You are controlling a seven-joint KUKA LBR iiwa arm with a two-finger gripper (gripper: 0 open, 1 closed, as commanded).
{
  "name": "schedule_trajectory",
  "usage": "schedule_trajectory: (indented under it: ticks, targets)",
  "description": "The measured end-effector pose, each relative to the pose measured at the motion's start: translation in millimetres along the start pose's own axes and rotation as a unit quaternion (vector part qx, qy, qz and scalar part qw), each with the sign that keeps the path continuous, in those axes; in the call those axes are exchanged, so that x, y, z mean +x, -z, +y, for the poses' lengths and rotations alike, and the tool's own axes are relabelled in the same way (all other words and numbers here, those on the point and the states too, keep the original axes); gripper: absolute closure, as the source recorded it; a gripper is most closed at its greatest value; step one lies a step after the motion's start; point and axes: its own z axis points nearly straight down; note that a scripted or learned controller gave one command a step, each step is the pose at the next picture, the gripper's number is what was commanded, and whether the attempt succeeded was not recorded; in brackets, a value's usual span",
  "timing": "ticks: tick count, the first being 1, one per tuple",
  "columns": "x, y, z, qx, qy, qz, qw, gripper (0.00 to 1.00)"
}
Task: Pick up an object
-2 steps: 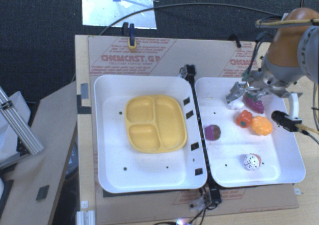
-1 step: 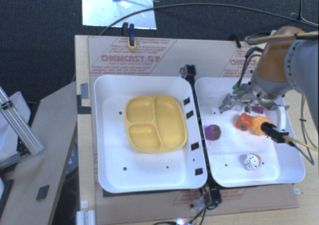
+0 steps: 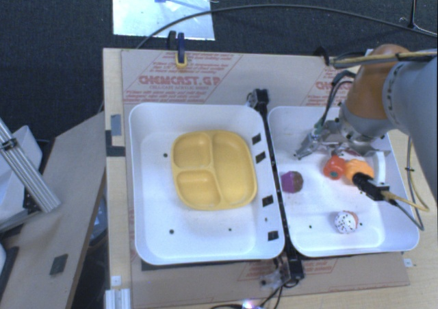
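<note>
The pincer (image 3: pixel 306 150) hangs low in the right bin (image 3: pixel 397 232) with fingers splayed and nothing between them, so the grasp seems yet to come: next it must close on the orange toy (image 3: pixel 337 168) just beside it.

So there's a yellow divided plate (image 3: pixel 211 169) with 3 compartments in the left bin (image 3: pixel 147 184), and a blue clamp (image 3: pixel 180 48) at the board's (image 3: pixel 205 78) far edge.
</note>
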Motion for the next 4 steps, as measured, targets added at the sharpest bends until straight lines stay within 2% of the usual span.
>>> schedule_trajectory:
  ticks: [1, 2, 3, 4]
  targets:
    - [-0.3, 11.8, 0.8, -0.001, 0.000, 0.000, 1.0000, 1.00]
    - [-1.6, 66.9, -8.0, -0.002, -0.001, 0.000, 1.0000, 1.00]
    - [0.3, 111.0, -3.6, -0.003, 0.002, -0.001, 1.0000, 1.00]
    - [-2.1, 176.2, -2.1, -0.004, 0.002, -0.001, 1.0000, 1.00]
